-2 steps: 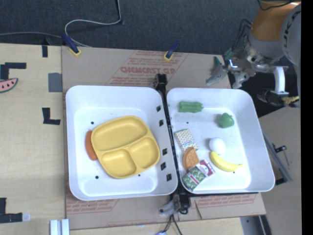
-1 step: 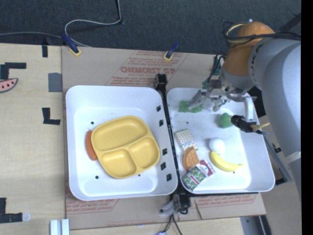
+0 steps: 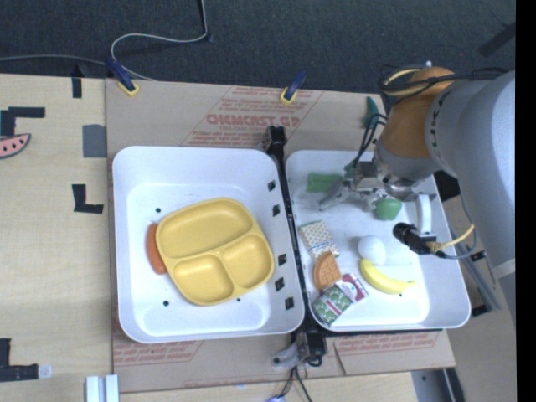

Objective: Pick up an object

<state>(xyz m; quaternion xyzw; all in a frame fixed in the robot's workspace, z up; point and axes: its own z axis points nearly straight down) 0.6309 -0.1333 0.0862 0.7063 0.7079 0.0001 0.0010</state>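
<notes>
Jaws [image 3: 347,193] spread open in the right bin [image 3: 444,308], green block [image 3: 321,182] just beside, ungrasped

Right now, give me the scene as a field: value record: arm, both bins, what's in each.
arm: grey with orange band, reaching in from the right over the right bin
hand: low over the right bin's upper part, next to a green block and a green round piece
left bin: yellow divided tray, orange item poking out under its left edge
right bin, other contents: white egg, banana, checked packet, orange biscuit-like piece, green and red packet
held: nothing visibly held
</notes>
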